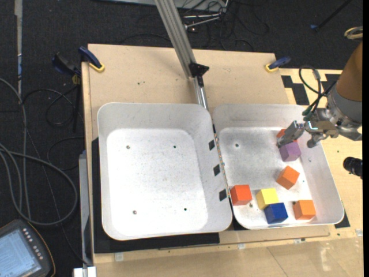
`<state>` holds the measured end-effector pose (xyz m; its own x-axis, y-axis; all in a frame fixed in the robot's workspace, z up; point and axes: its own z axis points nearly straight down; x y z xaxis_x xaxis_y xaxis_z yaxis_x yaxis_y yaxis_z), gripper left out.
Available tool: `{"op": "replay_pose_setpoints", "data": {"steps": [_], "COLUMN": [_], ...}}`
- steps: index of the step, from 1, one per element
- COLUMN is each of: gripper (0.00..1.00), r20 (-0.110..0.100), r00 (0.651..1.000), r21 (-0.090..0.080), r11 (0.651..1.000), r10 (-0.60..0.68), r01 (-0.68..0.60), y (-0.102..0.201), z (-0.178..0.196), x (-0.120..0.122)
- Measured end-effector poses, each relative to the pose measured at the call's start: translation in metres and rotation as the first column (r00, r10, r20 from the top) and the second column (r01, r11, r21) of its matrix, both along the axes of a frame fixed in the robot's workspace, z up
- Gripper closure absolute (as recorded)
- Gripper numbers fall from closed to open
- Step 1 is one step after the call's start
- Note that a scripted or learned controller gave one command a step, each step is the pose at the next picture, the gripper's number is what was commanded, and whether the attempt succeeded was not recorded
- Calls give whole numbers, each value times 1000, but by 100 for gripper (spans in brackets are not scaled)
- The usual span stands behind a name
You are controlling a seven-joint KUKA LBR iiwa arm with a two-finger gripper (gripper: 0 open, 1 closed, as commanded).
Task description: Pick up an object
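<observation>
the hand (295, 133) hangs over the far part of the right bin (331, 180), its fingers spread open and holding nothing. a purple block (290, 151) lies just beneath it. nearer sit orange blocks (287, 177), a yellow block (267, 197) and a blue block (276, 213).

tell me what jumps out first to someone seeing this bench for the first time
The cluster of bright blocks in the right bin catches the eye first: a purple block, three orange ones, a yellow block and a blue block, mostly near its front edge. Next comes the gripper, reaching in from the right and sitting right above the purple block. The left bin beside it is a big white contrast.
</observation>
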<state>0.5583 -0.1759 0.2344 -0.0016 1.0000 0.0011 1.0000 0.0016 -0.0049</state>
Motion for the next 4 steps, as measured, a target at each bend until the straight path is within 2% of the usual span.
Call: {"op": "replay_pose_setpoints", "data": {"steps": [1,3,4], "gripper": [0,0,0], "r20": [5,0,23], "r00": [1000,1000,1000], "r21": [-1,-1,-7], "r11": [1000,1000,1000], "r10": [0,-2,-1], "r01": [0,2,1], "y": [0,-2,-3], "z": [3,-105,-112], "x": [1,18,24]}}
